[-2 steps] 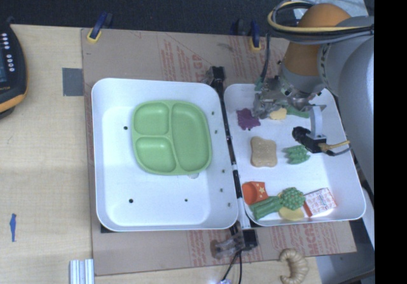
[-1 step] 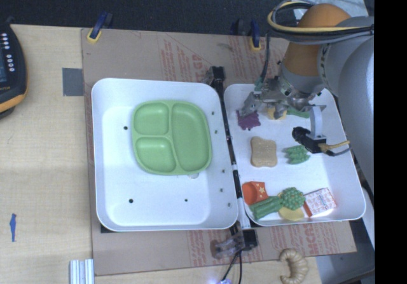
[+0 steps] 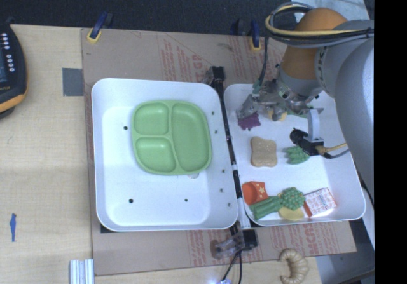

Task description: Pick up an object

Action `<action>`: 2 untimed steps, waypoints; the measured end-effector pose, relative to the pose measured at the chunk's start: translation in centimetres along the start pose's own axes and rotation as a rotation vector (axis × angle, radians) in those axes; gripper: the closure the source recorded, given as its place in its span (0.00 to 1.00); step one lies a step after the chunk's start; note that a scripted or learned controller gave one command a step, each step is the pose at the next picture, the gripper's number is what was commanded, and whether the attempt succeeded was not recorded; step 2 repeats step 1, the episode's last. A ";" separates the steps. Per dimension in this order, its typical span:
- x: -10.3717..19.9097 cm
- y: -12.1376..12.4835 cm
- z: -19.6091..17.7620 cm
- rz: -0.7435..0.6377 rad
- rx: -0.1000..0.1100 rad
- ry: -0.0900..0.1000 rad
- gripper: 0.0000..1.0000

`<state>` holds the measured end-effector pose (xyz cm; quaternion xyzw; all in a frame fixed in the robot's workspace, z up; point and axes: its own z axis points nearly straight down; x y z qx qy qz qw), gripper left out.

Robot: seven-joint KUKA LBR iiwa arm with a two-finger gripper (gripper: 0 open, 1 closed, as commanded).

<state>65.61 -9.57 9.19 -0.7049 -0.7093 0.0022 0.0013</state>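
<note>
- The claw [image 3: 275, 106] sits low over the far end of the right bin [image 3: 343, 213]; whether it grips anything, I cannot tell.
- A purple toy [image 3: 248, 121] lies just beside it, unlifted.
- Nearer: a bread slice [image 3: 263, 152] and green toy [image 3: 296, 154].
- Left bin [image 3: 114, 206] holds a green divided plate [image 3: 172, 136].
- Judged: no pickup completed yet.

This looks like a robotics lab: a table [image 3: 44, 149] topped with clamped cardboard [image 3: 159, 54], two white bins [image 3: 108, 149], the grey arm [image 3: 356, 86], a handheld control pendant [image 3: 9, 67], probably, at the left edge, and loose cables [image 3: 232, 263].
</note>
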 end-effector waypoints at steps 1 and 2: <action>-0.1 0.0 -1.1 -0.002 0.001 0.000 1.00; -0.1 0.0 -1.1 -0.002 0.001 0.000 1.00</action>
